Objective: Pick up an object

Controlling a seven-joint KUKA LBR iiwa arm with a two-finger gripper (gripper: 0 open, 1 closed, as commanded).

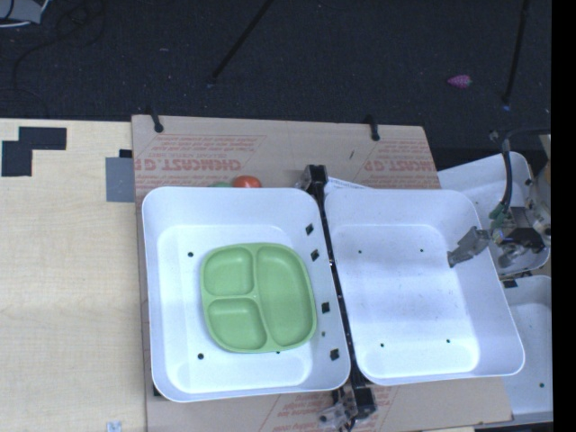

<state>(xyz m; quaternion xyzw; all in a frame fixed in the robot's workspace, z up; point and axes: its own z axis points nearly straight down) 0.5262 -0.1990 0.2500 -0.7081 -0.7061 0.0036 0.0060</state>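
You see the bench point(63, 286), pale wood, running off the left edge, with black patches and a grey square near its top left. On it lies a cardboard sheet point(270, 156) under both bins; red print on it is upside down and mirrored from this angle, something like "CHEMCZT", not fully legible. More red print shows at the sheet's bottom edge, too small to read.

The left bin point(171, 223) and the right bin point(486, 349) sit side by side, joined along the middle by a black clamp strip point(328, 277).

A tray point(259, 297), green, three compartments, lies flat in the left bin, near its centre and apart from all four walls. Its compartments hold nothing you can make out.

A small red-orange ball point(247, 183) rests on the cardboard just behind the left bin's back rim, with a green scrap beside it.

The gripper point(470, 244) sits at the right bin's right wall, reaching in over the rim, well apart from the tray. Only one grey fingertip is plain; you cannot tell how the fingers are set, and nothing shows between them.
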